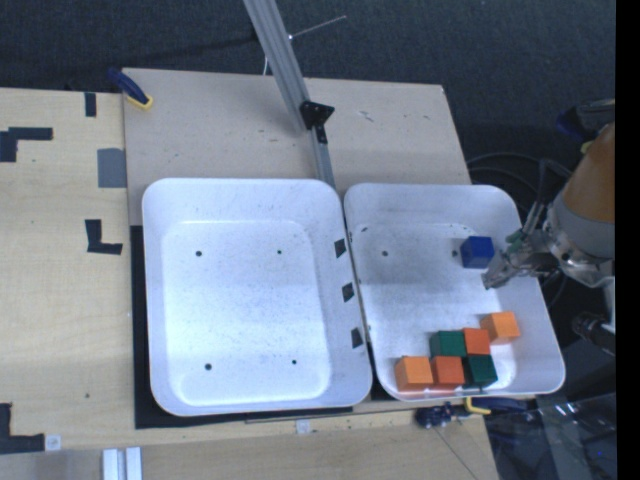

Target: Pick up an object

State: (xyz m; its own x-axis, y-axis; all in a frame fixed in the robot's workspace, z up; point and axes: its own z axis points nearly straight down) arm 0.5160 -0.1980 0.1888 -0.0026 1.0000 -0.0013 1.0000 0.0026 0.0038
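Two shallow white bins are sitting side by side on a wooden table. Reaching into the right bin from the right, the gripper is hovering just beside a blue block; whether it is gripping anything, I cannot tell. Orange and green blocks are clustering near the front edge. Closing off-centre could be nudging the blue block away instead of catching it.
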